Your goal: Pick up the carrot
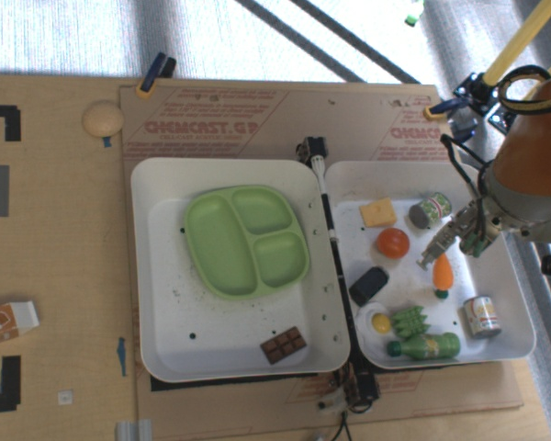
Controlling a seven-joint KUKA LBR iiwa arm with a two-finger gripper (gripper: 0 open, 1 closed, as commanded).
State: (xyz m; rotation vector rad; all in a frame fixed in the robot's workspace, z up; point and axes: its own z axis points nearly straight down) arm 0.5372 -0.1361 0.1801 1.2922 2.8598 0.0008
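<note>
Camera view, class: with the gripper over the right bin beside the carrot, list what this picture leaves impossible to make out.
- Gripper: blurred against the bin; whether it touches the carrot can't be judged.
- Arm: cut off by the right edge.
- Cans: labels too small to read.
- Carton: cut by the left edge.

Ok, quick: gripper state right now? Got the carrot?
Gripper: open, holding nothing. Its fingers hang just above the top end of the carrot in the right bin; the carrot lies on the bin floor, not between them.
</note>
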